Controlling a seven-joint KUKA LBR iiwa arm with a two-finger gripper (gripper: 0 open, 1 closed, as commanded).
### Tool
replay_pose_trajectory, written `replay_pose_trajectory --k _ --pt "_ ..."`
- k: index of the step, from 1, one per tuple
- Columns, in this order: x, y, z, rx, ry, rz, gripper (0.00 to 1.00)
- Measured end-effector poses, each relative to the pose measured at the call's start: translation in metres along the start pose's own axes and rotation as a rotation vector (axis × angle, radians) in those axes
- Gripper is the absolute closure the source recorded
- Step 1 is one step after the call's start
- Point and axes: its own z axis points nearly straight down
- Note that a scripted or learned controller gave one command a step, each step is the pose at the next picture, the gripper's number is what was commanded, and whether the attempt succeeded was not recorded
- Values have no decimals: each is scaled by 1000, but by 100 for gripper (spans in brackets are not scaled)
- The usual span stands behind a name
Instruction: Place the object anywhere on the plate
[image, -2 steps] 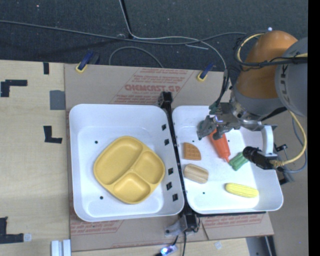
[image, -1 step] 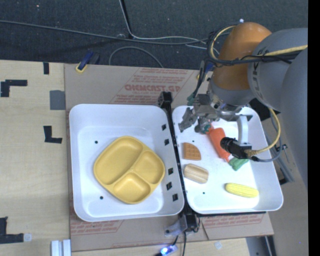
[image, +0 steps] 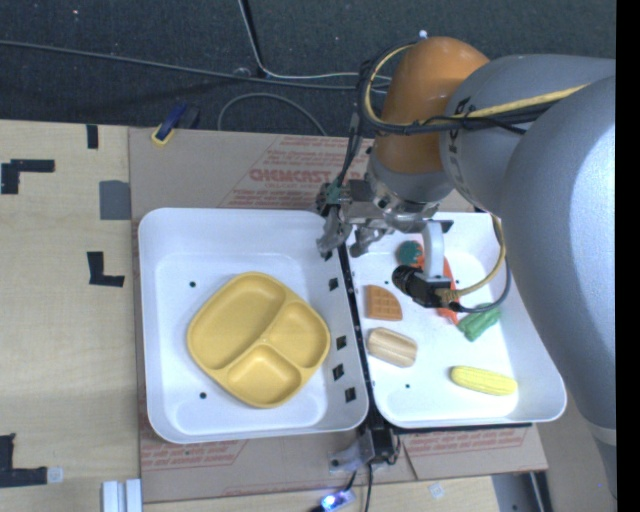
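1 yellow plate (image: 258, 339) | 2 white bins (image: 165, 300) | roughly 5 toy foods (image: 392, 346)

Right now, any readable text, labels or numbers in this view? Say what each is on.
"CHEMCAST": red print, seen upside down, on the cardboard sheet under the bins; the reading is my best guess, as it is blurred.
More red print runs along the cardboard's lower edge below the left bin: too small to read.
Nothing legible on the yellow divided plate, the toy food or the arm.
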Motion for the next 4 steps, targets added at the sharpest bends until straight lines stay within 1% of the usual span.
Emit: replay_pose_trajectory --k 1,2,3,4 --pt "59 20 1 -1 1 -1 100" --pt "106 46 -9 -3 1 0 100" --pt "110 57 -10 -2 -2 3 100" --pt "109 57 -10 -1 -3 3 0"
